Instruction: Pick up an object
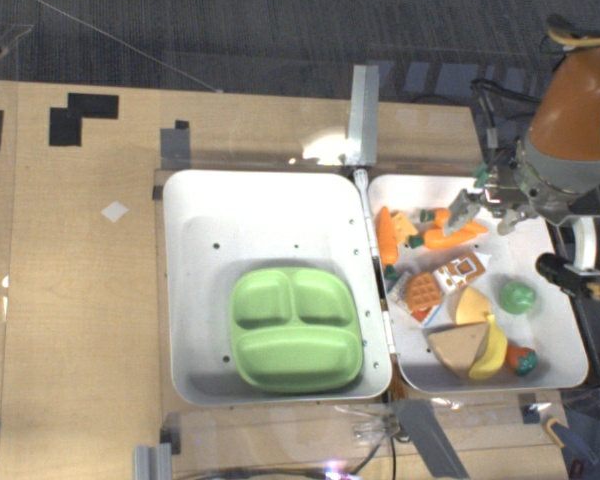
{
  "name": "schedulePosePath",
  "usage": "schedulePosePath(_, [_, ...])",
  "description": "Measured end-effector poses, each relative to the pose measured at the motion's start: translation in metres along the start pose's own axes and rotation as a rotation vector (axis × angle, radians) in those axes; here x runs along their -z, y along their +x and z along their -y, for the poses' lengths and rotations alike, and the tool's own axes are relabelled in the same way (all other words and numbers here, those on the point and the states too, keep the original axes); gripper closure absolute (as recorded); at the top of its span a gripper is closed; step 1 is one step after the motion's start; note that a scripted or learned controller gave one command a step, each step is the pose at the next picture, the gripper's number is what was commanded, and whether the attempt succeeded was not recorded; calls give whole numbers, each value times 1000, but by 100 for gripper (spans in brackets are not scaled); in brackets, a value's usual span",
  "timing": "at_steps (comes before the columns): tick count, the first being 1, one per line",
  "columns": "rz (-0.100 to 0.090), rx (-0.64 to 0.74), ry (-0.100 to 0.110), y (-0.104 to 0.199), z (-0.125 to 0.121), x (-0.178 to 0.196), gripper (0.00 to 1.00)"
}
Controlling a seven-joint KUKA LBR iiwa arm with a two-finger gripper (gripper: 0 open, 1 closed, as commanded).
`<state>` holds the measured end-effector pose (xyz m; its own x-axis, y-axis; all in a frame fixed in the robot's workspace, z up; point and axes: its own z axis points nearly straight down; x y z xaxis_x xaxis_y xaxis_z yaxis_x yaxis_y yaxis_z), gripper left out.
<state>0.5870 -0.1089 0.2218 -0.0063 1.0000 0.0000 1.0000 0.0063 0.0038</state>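
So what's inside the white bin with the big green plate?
Just the green divided plate, lying in the near part of the left bin. Its three compartments look bare. Whatever sits under the plate is hidden by it.

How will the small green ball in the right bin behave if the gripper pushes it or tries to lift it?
The green ball looks round and smooth, so it would probably roll away when pushed. It may slip from the fingers. It lies on open bin floor, so nothing nearby would stop it quickly.
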Motion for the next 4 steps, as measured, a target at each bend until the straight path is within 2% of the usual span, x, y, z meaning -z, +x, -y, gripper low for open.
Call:
schedulePosePath(1, [1,-284,-2,1,9,101,0])
schedulePosePath(2, [0,-448,3,8,65,-30,0])
schedulePosePath(3, [1,-332,1,-7,4,-45,0])
schedulePosePath(4, [1,359,-2,-20,-6,-89,0])
